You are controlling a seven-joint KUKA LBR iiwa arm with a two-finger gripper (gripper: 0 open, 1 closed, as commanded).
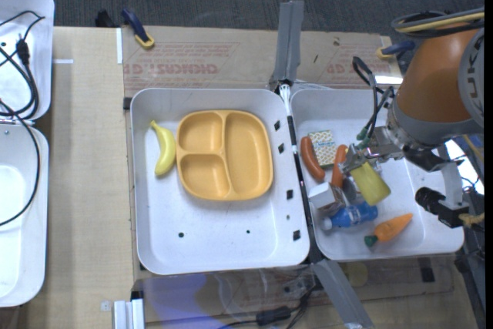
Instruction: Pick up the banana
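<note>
- The gripper [356, 159] hangs over the right bin [443, 239], low among a crowd of small things; the wrist and its cables block the view, so I cannot tell how the jaws stand, and nothing can be seen held in them.
- The banana [162, 148] lies far from the jaws, across the divider, in the left bin [216, 243]. It rests flat on the bin floor near the far-left wall, just beside the yellow divided plate [226, 153], with a narrow gap between the two.
- Close below the jaws sit a yellow block [370, 184] and a blue bottle [350, 216]; a sausage [311, 156] and a small box [322, 142] lie just to their left, and a carrot [393, 227] lies further out toward the near edge of the bin.
- Judging by its look, the banana is probably a light toy: smooth, likely a bit slippery, and stiff enough to take a firm squeeze without harm.
- Its curve matters. The ends taper and would slide out of a pinch, so the thick middle is the place to take hold, with the jaws closing across the narrow width, not along the length.
- The plate's rim on one side and the bin wall on the other leave little room, so the jaws should come straight down over the middle, one finger in each gap.
- The pick has not yet begun; the arm first needs to cross to the other bin.
</note>
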